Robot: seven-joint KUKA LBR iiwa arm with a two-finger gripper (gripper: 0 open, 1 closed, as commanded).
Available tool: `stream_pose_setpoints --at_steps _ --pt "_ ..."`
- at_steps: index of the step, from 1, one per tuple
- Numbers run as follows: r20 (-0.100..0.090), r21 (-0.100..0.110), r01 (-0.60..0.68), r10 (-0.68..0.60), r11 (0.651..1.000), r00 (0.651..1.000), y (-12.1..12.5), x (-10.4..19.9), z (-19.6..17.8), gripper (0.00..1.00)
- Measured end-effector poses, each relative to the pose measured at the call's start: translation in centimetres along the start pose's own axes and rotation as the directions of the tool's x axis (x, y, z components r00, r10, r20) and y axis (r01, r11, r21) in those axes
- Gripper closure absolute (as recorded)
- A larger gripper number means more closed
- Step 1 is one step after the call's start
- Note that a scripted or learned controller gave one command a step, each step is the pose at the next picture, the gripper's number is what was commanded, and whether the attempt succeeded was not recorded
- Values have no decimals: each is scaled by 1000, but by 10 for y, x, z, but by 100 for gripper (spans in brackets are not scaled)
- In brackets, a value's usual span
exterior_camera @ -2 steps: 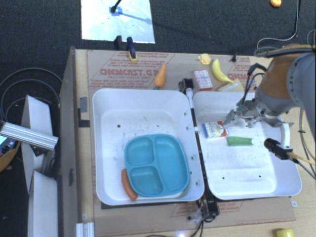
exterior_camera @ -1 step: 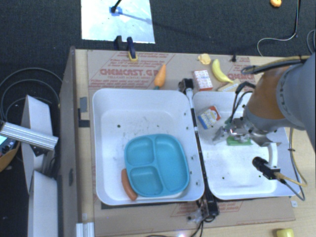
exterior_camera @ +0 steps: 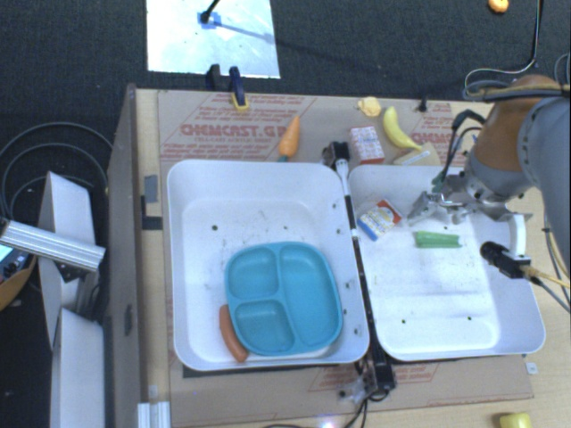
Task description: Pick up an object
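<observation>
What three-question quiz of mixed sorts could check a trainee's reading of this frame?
1. True or false: the blue divided plate lies in the right bin.
2. Which lies nearest the end effector? A) green piece B) hot dog C) carrot
3. Fill in: the banana lies ___ the bins.

Key: 1 false, it lies in the left bin; 2 A; 3 outside, on the cardboard.

Left bin (exterior_camera: 192, 239): blue divided plate (exterior_camera: 283, 298), sausage (exterior_camera: 233, 333) touching its near-left edge | Bench beyond bins: carrot (exterior_camera: 289, 137), banana (exterior_camera: 398, 130), small box (exterior_camera: 367, 144) | Far floor: orange ball (exterior_camera: 498, 4)
</observation>
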State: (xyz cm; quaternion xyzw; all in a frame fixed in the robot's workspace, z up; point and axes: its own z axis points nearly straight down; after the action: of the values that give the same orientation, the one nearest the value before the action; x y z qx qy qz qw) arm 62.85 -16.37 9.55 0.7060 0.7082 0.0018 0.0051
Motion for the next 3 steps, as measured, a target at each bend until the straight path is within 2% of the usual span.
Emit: stream_pose_setpoints --at_steps 1,2,3 --pt "-5 12 -3 3 1000 1000 -50 9 -1 0" --pt "1 -7 4 -4 1000 1000 46 -23 -63 0" --pt "-7 18 -4 4 1000 1000 -29 -14 14 0"
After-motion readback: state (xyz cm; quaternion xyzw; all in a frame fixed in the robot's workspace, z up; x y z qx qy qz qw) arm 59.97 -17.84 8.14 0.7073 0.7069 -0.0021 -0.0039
